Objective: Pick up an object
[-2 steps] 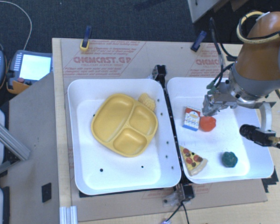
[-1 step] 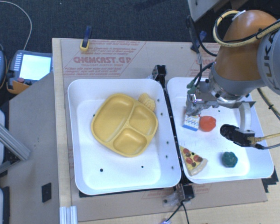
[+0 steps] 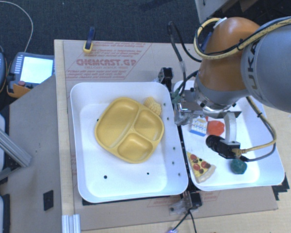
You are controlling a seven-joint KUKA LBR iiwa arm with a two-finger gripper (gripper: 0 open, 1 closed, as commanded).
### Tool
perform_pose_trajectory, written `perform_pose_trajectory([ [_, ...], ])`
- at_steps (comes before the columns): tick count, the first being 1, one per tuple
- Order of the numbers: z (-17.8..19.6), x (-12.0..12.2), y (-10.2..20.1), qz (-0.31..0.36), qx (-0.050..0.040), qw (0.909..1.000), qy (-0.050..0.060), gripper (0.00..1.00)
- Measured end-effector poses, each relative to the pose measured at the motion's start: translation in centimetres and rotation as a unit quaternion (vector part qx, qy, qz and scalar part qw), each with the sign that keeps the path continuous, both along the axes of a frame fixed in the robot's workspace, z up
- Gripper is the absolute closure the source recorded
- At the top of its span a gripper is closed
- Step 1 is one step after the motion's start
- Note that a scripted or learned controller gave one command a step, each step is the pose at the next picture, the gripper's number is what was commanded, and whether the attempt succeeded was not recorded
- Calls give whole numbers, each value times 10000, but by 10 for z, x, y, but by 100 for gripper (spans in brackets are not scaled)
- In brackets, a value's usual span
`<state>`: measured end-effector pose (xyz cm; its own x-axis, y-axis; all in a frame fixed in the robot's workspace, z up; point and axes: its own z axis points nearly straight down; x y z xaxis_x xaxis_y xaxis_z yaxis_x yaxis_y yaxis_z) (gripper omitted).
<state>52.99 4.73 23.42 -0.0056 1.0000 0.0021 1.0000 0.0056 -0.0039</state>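
Reading the brown board [image 3: 116, 57] under the bins gives red print, "CHEMCAST GP"; the finer red lines around it are too small to make out. A small blue and white box [image 3: 199, 126] in the right-hand bin [image 3: 269, 174] has a label that is also too small to read. The gripper [image 3: 185, 114] hangs low by that bin's left wall, just beside the box. Whether it is open or shut, or has hold of anything, cannot be told. An orange lump [image 3: 216, 127] lies just right of the box. A toy pizza slice [image 3: 202, 168] lies flat near the bin's front, its long axis slanting, with the tip toward the upper left and the crust toward the lower right. A teal ball [image 3: 238, 166] sits near it. The left-hand bin [image 3: 87, 178] holds a yellow divided plate [image 3: 130, 129] with a corn cob [image 3: 153, 106] at its far edge.
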Motion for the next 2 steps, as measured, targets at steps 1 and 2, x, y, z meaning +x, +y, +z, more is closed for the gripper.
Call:
perform_pose_trajectory([
  [1, -2, -18, 43, -2, -2, 10000, -1, 100],
  [2, -2, -17, 41, -26, -6, 10000, -6, 0],
])
